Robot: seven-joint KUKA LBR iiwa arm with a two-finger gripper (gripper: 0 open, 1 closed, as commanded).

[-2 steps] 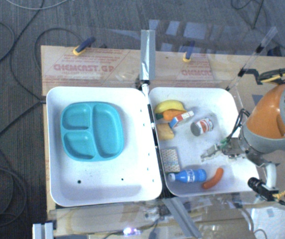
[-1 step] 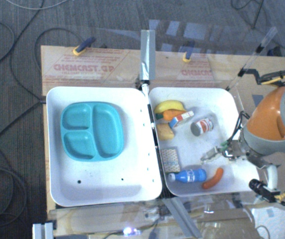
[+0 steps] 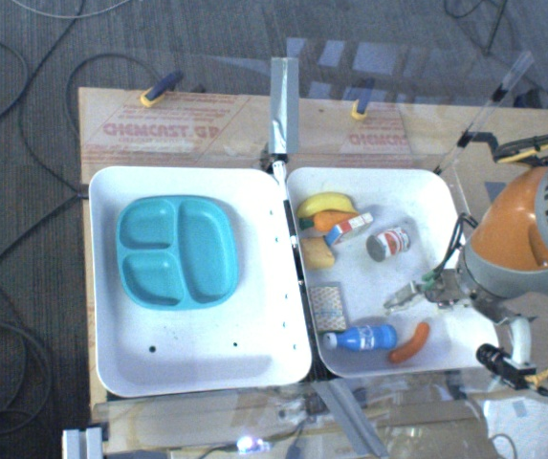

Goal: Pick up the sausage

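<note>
Lying at the near right of the right bin, the sausage sits just beside a blue bottle, gripper hovering above with fingers spread, holding nothing; risk: a descent offset leftward likely nudges the bottle instead.

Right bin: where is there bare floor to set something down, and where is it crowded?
Bare floor lies in the right bin along its far wall beyond the can, and mid-bin between can and sausage. The strip by the divider is crowded: banana, sponge, blue bottle.
</note>
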